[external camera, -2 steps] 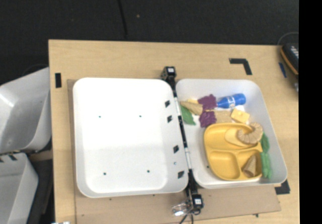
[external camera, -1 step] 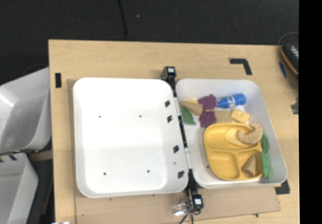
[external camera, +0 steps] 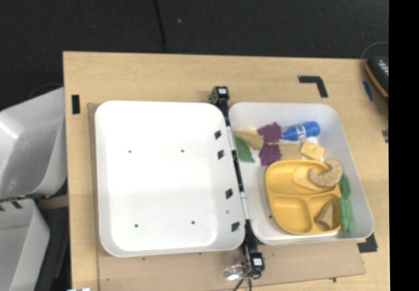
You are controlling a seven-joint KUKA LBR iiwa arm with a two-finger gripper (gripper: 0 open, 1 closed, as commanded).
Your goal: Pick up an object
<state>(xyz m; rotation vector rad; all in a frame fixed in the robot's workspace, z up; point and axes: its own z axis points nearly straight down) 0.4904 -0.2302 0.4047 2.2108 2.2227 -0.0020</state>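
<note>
A: Contents, camera view, placed relative to the yellow tray (external camera: pixel 294 208), which lies in the right bin (external camera: pixel 249 116).

B: Go on.

A: Blue bottle (external camera: pixel 302 130), above the tray near the bin's far wall. Purple lump (external camera: pixel 269 141), up-left of the tray, just beside it. Tan wedge (external camera: pixel 248 137) and green leaf (external camera: pixel 243 150), left of the purple lump. Tan ring piece (external camera: pixel 325 175), resting on the tray's upper right rim. Green strip (external camera: pixel 346 208), along the tray's right side. Left bin (external camera: pixel 157 178) lies well to the tray's left.

B: Handling?

A: By judgement: all small toy pieces, light. Bottle looks stiff, smooth, likely to roll or slip; take it across the body. Purple lump looks knobbly, easier to pinch, but crowded. Tray is broad and shallow; only a rim offers hold. Nothing looks fragile.

B: Labels, writing?

A: None legible. The bottle shows a pale band, too small to read.

B: Gripper?

A: Cannot tell its state; nothing in the bins is lifted or gripped. Pick not yet begun.
</note>
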